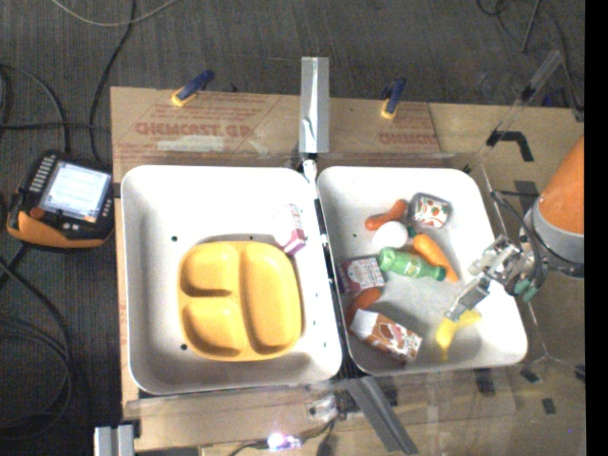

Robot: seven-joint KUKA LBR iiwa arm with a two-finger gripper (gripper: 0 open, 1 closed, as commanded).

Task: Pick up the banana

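Observation:
The banana (448,332), small and yellow, lies near the front right corner of the right bin (494,350). My gripper (464,304) reaches in from the right and hangs directly over the banana's upper end, tilted down to the left. Its tip looks close to or touching the fruit. The slant of the view hides whether anything sits in its grasp.
The right bin also holds a carrot (430,248), a green bottle (410,265), a white egg (388,235), a can (429,210), a purple packet (363,274) and a brown carton (385,336). A yellow divided tray (242,297) lies in the left bin (142,255).

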